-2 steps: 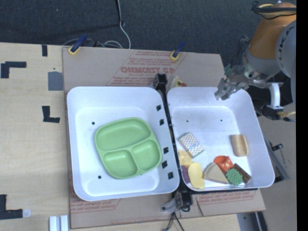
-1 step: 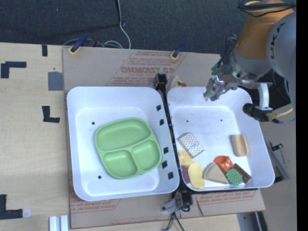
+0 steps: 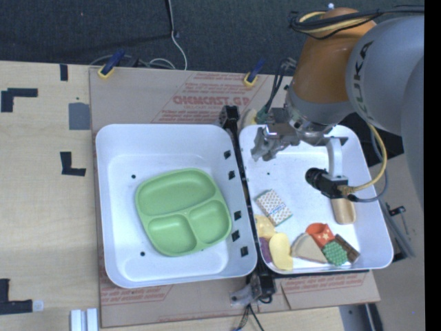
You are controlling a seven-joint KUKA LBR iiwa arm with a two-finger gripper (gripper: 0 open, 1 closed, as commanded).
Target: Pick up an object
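Wooden bench, cardboard sheet under two white bins. Left bin [image 3: 110, 185] holds a green divided plate [image 3: 182, 211]. Right bin [image 3: 365, 171]: I see the toy food [image 3: 303, 243] clustered along its near edge, patterned block [image 3: 273, 206] just beside. My gripper [image 3: 265, 143] hangs over the bin's far-left corner; finger state I cannot tell.

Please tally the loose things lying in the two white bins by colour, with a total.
Green: 2, the divided green plastic tray and the small green textured block
Yellow: 1, the yellow rounded piece
Red: 1, the red rounded piece
Tan: 1, the tan wedge
White patterned: 1, the patterned square packet
Total: 6
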